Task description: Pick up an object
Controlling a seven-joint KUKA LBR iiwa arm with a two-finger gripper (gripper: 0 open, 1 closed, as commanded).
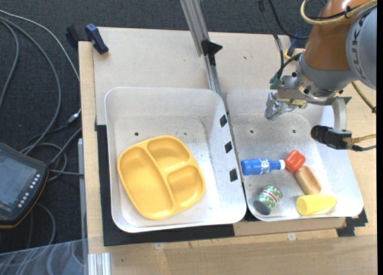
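The left bin [119, 103] held one thing, a yellow divided plate [160, 175] with three compartments, lying flat toward its near left corner. Over in the right bin [239, 103] the objects crowded the near end: a blue bottle [261, 165] with a white cap lay on its side, an orange-red piece [294, 160] sat just beside its cap, a tan cylinder [307, 180] ran from there toward the near edge, a yellow block [315, 204] lay at the near right corner, and a small green-labelled can [268, 199] rested near the front wall. The gripper [274, 109] hung above the far part of that bin, well apart from all of them, holding nothing; how wide its jaws stood, I could not tell.
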